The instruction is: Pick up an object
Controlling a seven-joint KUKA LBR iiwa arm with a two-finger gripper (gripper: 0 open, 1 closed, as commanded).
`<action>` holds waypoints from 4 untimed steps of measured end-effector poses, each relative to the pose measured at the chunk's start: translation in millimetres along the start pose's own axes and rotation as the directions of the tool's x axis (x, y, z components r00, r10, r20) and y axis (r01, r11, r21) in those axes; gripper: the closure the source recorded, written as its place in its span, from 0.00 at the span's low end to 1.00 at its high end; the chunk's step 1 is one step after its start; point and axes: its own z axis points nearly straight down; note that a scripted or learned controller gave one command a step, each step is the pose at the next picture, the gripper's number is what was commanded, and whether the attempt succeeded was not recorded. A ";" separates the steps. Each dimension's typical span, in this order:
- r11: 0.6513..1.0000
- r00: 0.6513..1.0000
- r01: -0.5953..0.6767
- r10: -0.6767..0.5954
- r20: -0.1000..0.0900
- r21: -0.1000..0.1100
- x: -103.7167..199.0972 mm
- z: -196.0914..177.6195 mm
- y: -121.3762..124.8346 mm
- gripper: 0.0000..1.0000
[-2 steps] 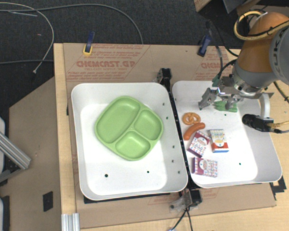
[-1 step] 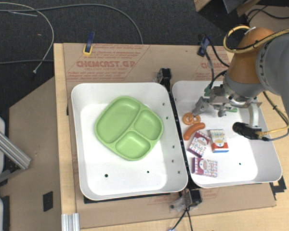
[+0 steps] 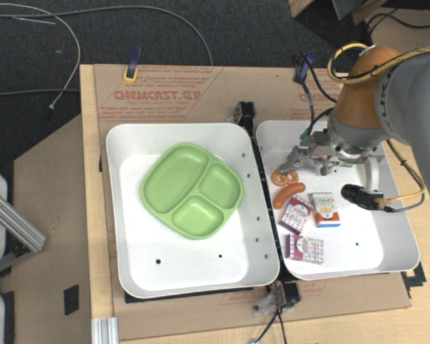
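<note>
My gripper [image 3: 309, 165] hangs over the far left part of the right bin [image 3: 387, 253], open, with nothing between its fingers. Its left finger [image 3: 294, 160] points down toward an orange pretzel-shaped toy [image 3: 284, 177]. Just below that lies an orange sausage [image 3: 289, 193]. Nearer the front are a purple packet [image 3: 295, 215], a second purple packet [image 3: 303, 249] and a small red and white carton [image 3: 325, 210]. None of them is touching the gripper.
The left bin [image 3: 129, 264] holds a green divided plate [image 3: 192, 190] at its middle. The two bins meet along a dark divider [image 3: 261, 192]. The arm comes in over the right bin's far right corner.
</note>
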 end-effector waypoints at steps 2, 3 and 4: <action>1.000 1.000 0.000 0.000 0.005 -0.005 0.9 -58.1 6.2 1.00; 1.000 1.000 0.000 0.000 0.005 -0.008 1.1 -113.0 8.0 1.00; 1.000 1.000 0.004 -0.004 0.002 -0.002 53.6 -125.4 4.4 1.00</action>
